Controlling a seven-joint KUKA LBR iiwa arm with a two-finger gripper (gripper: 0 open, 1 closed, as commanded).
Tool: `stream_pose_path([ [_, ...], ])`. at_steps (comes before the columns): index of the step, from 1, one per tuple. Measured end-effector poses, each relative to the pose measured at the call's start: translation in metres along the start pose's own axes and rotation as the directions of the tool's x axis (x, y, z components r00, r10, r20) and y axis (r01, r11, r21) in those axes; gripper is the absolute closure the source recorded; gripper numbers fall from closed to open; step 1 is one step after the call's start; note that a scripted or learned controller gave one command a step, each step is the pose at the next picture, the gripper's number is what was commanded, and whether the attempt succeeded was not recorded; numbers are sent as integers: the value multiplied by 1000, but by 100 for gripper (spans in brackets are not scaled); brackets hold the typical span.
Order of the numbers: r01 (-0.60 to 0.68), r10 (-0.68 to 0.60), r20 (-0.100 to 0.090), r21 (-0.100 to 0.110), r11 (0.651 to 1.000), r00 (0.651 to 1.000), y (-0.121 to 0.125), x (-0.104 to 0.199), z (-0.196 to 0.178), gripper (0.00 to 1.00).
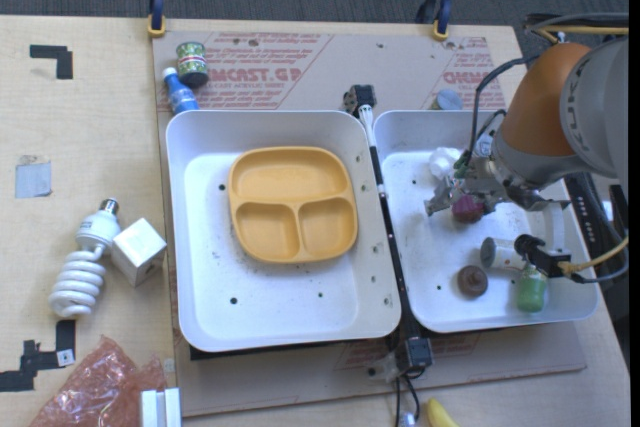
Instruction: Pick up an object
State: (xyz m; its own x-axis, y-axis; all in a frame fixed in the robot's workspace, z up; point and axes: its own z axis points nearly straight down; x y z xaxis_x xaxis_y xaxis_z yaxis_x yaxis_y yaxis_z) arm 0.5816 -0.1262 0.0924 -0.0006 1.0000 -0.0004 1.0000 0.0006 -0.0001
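Gripper (462, 198) sits low in the right bin (420, 305), at about 12 o'clock of that bin's floor, with a small purple object (467, 208) right at its tip. Cannot tell from this slanted view whether the object is between the fingers or just touching them, so grip state unknown. Arm (560, 115) comes in from 3 o'clock.

Handling guess: purple object looks small, rounded, light, probably rigid or slightly rubbery; likely to roll or squirt out if pinched off-centre. Best hold is across its widest middle, straight down.

Right bin contents: white crumpled lump (442, 161) at 11 o'clock, just beside the gripper; brown round piece (473, 281) at 6 o'clock; grey-white cylinder (503, 254) near it; green bottle-like item (531, 292) at 5 o'clock. All look light. The cylinder and green item would roll.

Left bin (190, 215) holds an orange divided tray (293, 203), centred, slightly toward 12 o'clock, compartments bare. Stiff, flat and wide, so poor for a two-finger pinch except at the rim.

Outside the bins at 9 o'clock: spiral bulb (82, 264), fragile, touching a white cube (139, 250).
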Motion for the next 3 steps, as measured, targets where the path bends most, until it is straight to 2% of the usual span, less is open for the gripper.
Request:
stream_pose_path([
  [1, -2, 2, 1, -2, 1000, 1000, 1, -1, -10, 100],
  [2, 2, -2, 1, -2, 1000, 1000, 6, 16, -161, 100],
  [3, 1, -1, 1, 0, 1000, 1000, 63, 67, -222, 100],
])
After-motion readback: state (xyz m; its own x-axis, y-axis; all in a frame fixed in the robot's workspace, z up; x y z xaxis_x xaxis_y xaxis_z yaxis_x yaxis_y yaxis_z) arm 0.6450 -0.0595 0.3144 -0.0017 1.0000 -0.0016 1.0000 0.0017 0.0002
